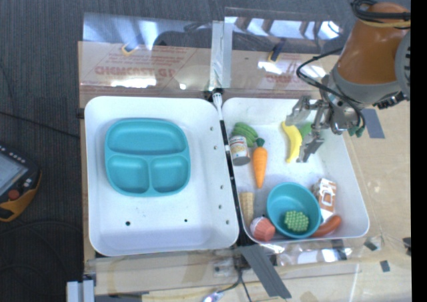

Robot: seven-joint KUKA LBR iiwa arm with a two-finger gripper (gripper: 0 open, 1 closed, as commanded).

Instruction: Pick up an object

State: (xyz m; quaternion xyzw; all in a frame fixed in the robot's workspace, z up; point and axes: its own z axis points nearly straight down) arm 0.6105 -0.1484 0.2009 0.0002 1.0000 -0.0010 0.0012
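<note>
Gripper [301,135] over right bin [353,187], fingers apart – straddling banana [292,141], not clamped. Carrot [259,163] just left; bowl [293,211] w/ peas below.

Robotics lab setup. Industrial arm [373,47] with orange band over a worktop [383,181] bearing two white bins [107,221]. Toy food, e.g. plastic carrot [259,164], as test items. Teach pendant [13,184] on grey carpet [40,41]; taped cardboard backing [147,67].
</note>
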